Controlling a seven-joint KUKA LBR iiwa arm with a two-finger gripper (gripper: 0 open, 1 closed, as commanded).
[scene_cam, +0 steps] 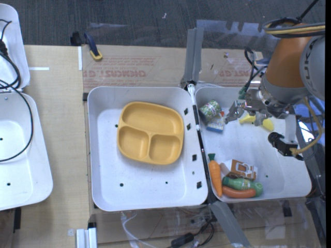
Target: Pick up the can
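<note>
Camera view: can (210, 109) lies on its side in right bin (289, 185), upper-left corner (near the divider). End effector (237, 110) just beside it, apart; open or closed, cannot tell.

We see two bins (103, 154), white, on tan cardboard-coloured bench (57, 76) with reddish print. Divided plate (150, 133): mustard yellow. Can (210, 109): green-and-white mottled label. Carrot (214, 177): orange, green top. Bottle (243, 184): green. Sausage (239, 193): orange-red. Arm (292, 61): grey, orange band. Yellow piece (268, 123) beside gripper (234, 112), dark metal.
</note>
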